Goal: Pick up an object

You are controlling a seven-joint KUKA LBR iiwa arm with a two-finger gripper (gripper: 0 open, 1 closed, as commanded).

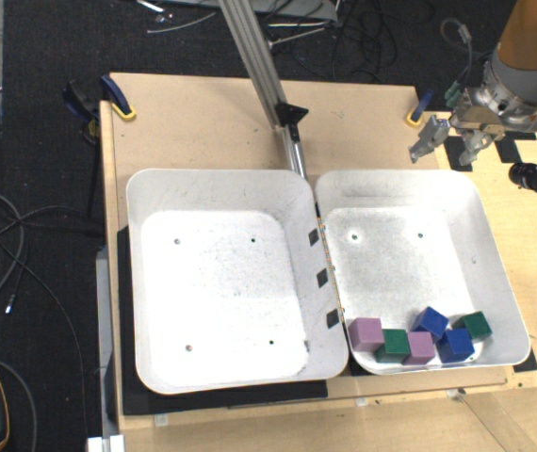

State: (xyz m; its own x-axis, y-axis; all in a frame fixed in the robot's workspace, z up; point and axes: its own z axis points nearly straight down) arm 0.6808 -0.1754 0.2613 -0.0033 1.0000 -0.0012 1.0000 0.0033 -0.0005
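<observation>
end effector over right bin's far right rim, grip state unclear, nothing visibly held. cubes clustered at near edge, no clear long axis.

The arm reaches in upper right, fingers spread, holding nothing.

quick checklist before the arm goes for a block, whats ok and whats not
1. Blocks in view: ok, six clustered at the right bin's near edge.
2. Hand over the blocks: not ok, it sits beyond the bin's far rim.
3. Hand free of any block: ok, all lie in the bin.
4. A block with room around it: not ok, they touch or crowd each other.
5. Finger opening: cannot tell.
</observation>
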